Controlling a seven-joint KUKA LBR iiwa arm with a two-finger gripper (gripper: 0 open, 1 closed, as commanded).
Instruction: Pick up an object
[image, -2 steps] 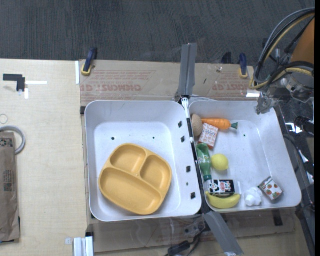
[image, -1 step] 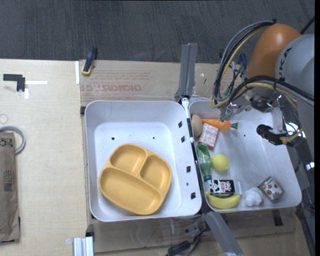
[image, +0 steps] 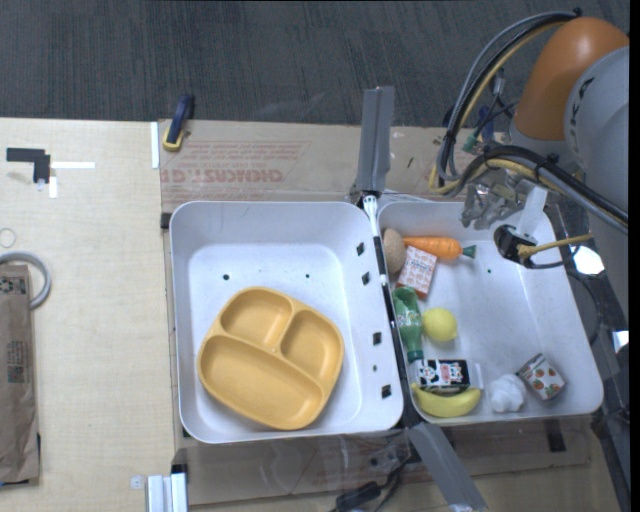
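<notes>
The right bin (image: 520, 300) holds several toy foods along its left side: an orange carrot (image: 436, 246), a brown potato (image: 393, 250), a red-and-white packet (image: 419, 271), a green bottle (image: 408, 320), a yellow lemon (image: 439, 324), a black-and-white carton (image: 443, 374) and a banana (image: 447, 402). A white ball (image: 506, 393) and a small can (image: 542, 377) lie at its near right. My gripper (image: 487, 207) hangs above the bin's far right corner, right of the carrot, with nothing seen in it.
The left bin (image: 200, 260) holds a yellow divided plate (image: 271, 356). A grey post (image: 375, 140) rises at the back between the bins. Cables (image: 480, 90) loop off the arm. A brown bag (image: 17, 370) lies on the bench at far left.
</notes>
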